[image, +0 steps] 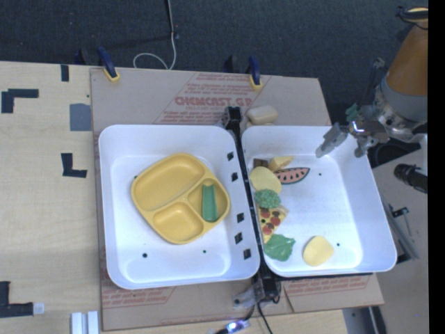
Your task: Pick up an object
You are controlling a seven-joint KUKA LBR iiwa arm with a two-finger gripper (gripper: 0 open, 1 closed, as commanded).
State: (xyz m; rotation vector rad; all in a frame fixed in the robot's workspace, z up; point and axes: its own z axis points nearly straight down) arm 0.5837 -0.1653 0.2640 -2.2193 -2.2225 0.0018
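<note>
Bench [42, 186]: a pale wooden surface carried a cardboard sheet [201, 99], clamped at its far edge, on which two shallow white bins sat side by side, touching along a central seam.

Arm [410, 61]: the grey arm with its orange band stood at the right, its wrist over the far right corner of the right bin.

Left bin [118, 256]: it held a yellow divided tray [167, 186], with a green cylindrical piece [208, 202] lying in the tray's right-hand compartment.

Right bin [348, 207]: the candidate objects were crowded along its left wall, beside the seam; the middle and right of the floor were bare.

Candidate objects: from far to near lay a watermelon slice [293, 175], a pale yellow round piece [265, 179], a broccoli floret [267, 198], a pizza slice [271, 218] and a green leaf [279, 246]; a yellow lemon-like piece [318, 250] lay apart, near the front wall.

Gripper [345, 139]: it hung over the far rim of the right bin, well apart from every object; its fingers appeared spread, with nothing between them.

Step in hand: judged to be the approach, with no object yet grasped.

Next move: it probably called for travel toward the left wall or the lemon-like piece, then a descent; the isolated piece offered the less cluttered grasp.
</note>
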